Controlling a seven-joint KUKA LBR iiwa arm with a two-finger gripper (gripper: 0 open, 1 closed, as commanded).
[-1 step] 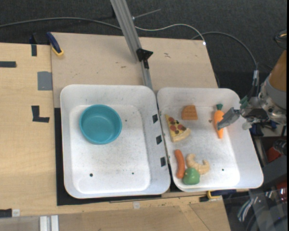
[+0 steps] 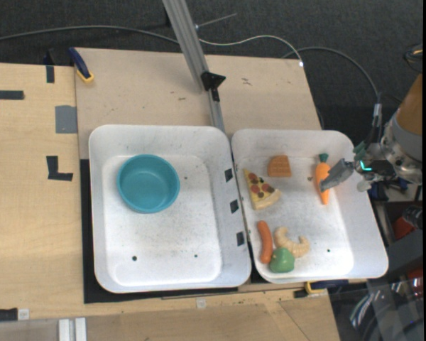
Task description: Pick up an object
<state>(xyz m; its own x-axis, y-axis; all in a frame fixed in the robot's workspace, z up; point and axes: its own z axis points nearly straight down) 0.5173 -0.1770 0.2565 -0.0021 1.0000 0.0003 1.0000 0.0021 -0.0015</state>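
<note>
Pale wooden bench [image 2: 163, 84] is seen under two white bins. Over the right bin [image 2: 362, 251], the pincer [image 2: 337, 175] is poised just beside the small orange toy carrot [image 2: 323, 180]; whether it is clenched cannot be told. Approach seems underway; a descent is needed next.
</note>
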